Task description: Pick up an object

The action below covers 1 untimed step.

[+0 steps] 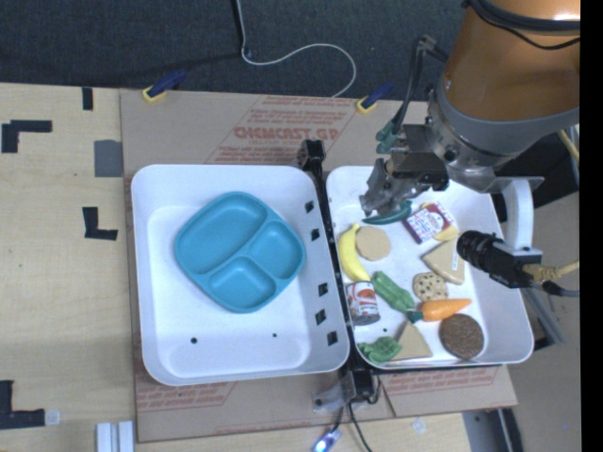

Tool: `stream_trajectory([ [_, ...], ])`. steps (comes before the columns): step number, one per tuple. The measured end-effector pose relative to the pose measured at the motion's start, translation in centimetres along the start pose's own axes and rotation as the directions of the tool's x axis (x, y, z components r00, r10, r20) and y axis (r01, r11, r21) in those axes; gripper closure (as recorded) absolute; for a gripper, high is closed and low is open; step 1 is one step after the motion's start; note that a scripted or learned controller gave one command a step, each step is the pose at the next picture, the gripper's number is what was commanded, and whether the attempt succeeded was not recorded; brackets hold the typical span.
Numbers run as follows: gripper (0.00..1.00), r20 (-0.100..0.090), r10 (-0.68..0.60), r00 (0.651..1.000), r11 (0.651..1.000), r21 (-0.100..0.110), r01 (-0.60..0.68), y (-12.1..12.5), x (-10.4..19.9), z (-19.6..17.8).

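My gripper (384,199) hangs over the far left part of the right bin (513,351). Just under its tip shows the edge of a teal piece (384,219); whether the two touch is hidden. Close by in that bin lie a yellow banana (350,253), a round tan cracker (373,244) and a red-and-white packet (427,222). Toward the front are a green pickle (394,292), a small can (363,302), an orange carrot (444,309), a cheese wedge (448,263), a chip cookie (429,285), a brown round cookie (462,336) and a sandwich triangle (413,342).
The left bin (155,347) holds a blue divided plate (240,250). A black divider rail (326,262) runs between the bins. The arm's grey and orange body (513,59) looms over the right bin's far side, and a black cylinder (495,255) juts over its right edge.
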State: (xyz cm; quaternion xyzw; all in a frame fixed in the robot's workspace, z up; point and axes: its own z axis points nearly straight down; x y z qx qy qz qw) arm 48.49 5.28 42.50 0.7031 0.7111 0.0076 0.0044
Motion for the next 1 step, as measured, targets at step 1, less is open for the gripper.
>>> stream_trajectory([
  [1,1.0,0.005,0.01,1.0,1.0,0.014,-0.01,-0.07,-1.55,-2.86],
])
